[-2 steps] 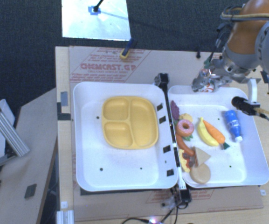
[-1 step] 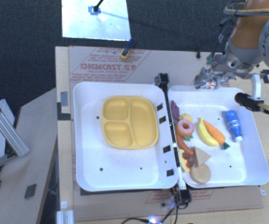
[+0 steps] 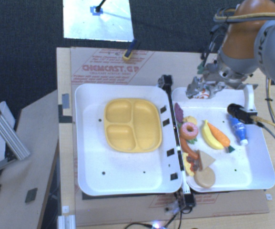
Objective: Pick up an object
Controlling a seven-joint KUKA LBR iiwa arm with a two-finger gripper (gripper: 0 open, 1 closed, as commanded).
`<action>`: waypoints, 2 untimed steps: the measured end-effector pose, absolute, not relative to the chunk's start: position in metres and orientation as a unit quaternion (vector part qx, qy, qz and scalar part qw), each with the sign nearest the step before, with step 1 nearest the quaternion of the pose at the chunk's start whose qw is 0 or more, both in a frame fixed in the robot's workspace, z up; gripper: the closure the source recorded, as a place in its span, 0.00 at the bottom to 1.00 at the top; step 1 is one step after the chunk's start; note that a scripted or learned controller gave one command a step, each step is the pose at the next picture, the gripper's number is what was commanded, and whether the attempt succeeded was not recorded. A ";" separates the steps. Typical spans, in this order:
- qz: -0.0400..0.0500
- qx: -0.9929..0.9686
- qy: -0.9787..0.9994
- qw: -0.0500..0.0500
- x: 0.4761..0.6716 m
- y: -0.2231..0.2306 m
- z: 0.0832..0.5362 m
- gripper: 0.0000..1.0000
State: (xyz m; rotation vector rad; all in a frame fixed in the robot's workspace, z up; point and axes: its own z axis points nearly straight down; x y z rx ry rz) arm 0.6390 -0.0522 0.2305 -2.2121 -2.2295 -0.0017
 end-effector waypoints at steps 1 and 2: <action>0.000 -0.705 -0.709 0.000 0.628 -0.044 0.232 1.00; 0.000 -0.706 -0.708 0.000 0.624 -0.043 0.233 1.00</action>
